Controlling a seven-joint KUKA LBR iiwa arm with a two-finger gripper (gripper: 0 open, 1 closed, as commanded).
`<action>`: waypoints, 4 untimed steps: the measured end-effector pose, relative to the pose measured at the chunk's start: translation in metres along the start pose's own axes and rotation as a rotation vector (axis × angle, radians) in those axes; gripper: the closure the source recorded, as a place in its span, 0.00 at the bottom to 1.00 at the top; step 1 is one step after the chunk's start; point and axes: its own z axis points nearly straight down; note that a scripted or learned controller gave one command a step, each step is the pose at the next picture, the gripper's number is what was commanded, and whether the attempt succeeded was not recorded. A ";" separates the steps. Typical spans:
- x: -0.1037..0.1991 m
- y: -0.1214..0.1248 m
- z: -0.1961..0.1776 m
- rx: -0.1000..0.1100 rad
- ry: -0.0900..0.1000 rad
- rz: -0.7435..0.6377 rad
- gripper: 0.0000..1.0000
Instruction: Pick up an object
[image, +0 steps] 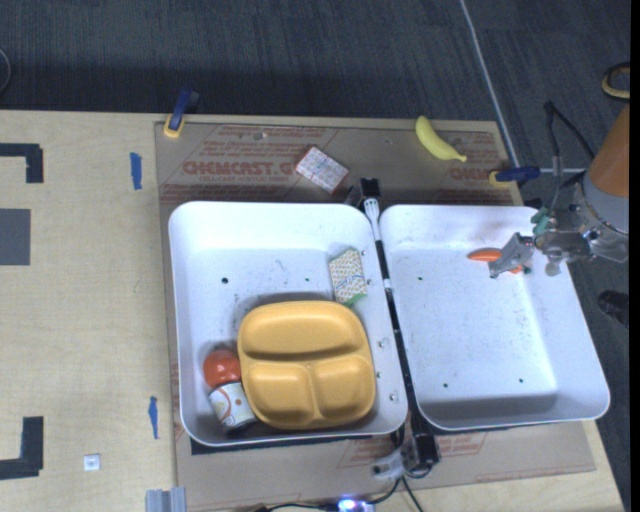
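Two white bins sit side by side on the surface (80, 300). The left bin (200, 235) holds four things: one yellow tray (305, 362) at its 6 o'clock, one patterned packet (347, 274) at 2 o'clock, and one orange ball (221, 367) above one small can (231, 404) at 7 o'clock. The right bin (480, 350) holds one orange piece (483, 255) at 12 o'clock, just beside the gripper (518, 256); whether the fingers are open or grip it cannot be told. One banana (438, 140) and one card (321, 168) lie beyond the bins.
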 end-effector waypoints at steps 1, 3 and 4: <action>0.026 0.010 0.119 -0.004 -0.001 -0.001 0.00; 0.077 0.041 0.120 -0.004 -0.001 0.000 0.00; -0.003 0.051 0.120 -0.004 -0.003 0.000 0.00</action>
